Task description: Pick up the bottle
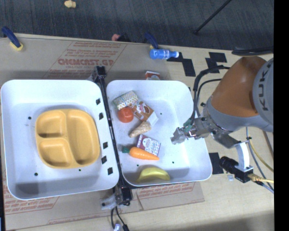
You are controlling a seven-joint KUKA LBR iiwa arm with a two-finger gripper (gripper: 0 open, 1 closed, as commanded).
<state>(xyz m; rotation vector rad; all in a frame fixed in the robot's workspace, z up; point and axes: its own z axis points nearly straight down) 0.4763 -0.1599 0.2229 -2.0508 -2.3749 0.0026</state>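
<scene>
Nearest the camera, at the bottom edge of the right bin (pixel 195 129), lies a yellow banana (pixel 153 174), with an orange carrot (pixel 140 153) just above it and a small red-and-white carton (pixel 149 144) touching the carrot's upper side. Further up the same bin sit a tan bread-like piece (pixel 140 128), a brown snack packet (pixel 144 111), a red round item (pixel 125 114) and a patterned packet (pixel 125 99), all clustered in the bin's left half. The left bin (pixel 14 129) holds a yellow divided plate (pixel 67 137). The blue bottle (pixel 161 54) lies on its side on the cardboard-covered bench (pixel 77 57), outside both bins, beyond the right bin's far rim. The gripper (pixel 179 135) is positioned over the right half of the right bin, well apart from the bottle; whether it is released or clenched cannot be determined. No object is visible between its tips.
</scene>
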